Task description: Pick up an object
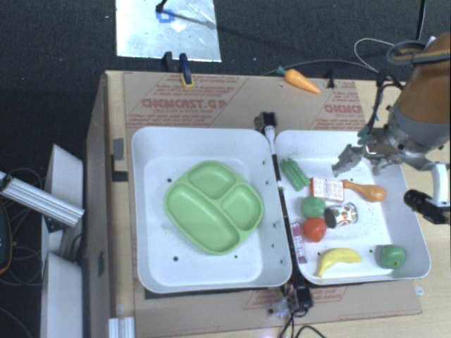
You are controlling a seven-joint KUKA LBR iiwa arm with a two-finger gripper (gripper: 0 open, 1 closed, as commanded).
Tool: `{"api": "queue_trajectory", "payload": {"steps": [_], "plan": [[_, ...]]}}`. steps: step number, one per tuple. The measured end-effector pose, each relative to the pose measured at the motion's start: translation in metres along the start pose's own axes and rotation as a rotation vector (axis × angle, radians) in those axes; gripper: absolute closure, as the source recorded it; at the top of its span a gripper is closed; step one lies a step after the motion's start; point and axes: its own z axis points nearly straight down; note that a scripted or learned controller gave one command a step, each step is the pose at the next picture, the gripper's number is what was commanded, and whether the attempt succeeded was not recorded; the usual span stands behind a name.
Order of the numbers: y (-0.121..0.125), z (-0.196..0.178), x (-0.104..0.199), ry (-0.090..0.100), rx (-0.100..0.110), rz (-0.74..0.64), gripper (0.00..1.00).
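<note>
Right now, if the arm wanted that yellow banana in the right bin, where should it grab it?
Probably the curved yellow banana is best pinched across its thick middle, coming straight down from above. It lies flat on the white right bin floor with bare space around it, leaving room for both fingers.

A brown worktop printed with red lettering was seen across the middle of the frame. Two white bins were set on it side by side: the left bin and the right bin. An orange carrot lay at its upper right edge.
</note>
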Motion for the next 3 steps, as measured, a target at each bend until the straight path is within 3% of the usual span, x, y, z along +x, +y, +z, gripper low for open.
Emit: {"api": "queue_trajectory", "payload": {"steps": [1,2,3], "plan": [[-0.012,0.144,-0.092,0.000,0.002,0.003,0.00],[0.053,0.155,-0.078,-0.002,-0.006,-0.001,0.00],[0.053,0.146,-0.077,-0.001,-0.005,-0.002,1.00]]}}
